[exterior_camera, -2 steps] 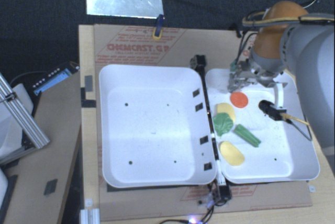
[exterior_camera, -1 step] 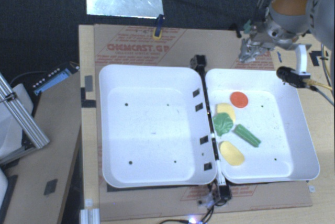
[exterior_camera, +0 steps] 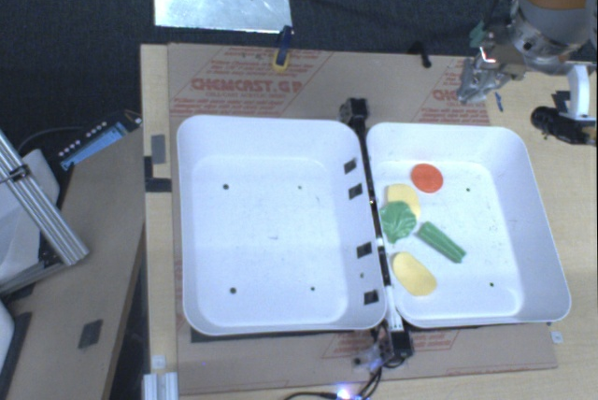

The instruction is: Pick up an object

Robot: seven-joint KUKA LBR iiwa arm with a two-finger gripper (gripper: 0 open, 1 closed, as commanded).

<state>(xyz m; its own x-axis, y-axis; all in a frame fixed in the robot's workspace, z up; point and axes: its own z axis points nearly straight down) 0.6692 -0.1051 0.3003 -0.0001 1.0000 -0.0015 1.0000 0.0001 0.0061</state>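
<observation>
One fixed camera looks down at a slant on both bins (exterior_camera: 374, 202), seemingly from the bench's near side.

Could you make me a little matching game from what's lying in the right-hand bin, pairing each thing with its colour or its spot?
Things:
1. disc
2. leafy piece
3. stick
4. oval

Descriptions:
A. yellow, nearest the bin's front edge
B. orange-red, farthest back
C. green, long and slanted, right of the divider pieces
D. green, ruffled, by the divider

Pairs: 1-B, 2-D, 3-C, 4-A
</observation>
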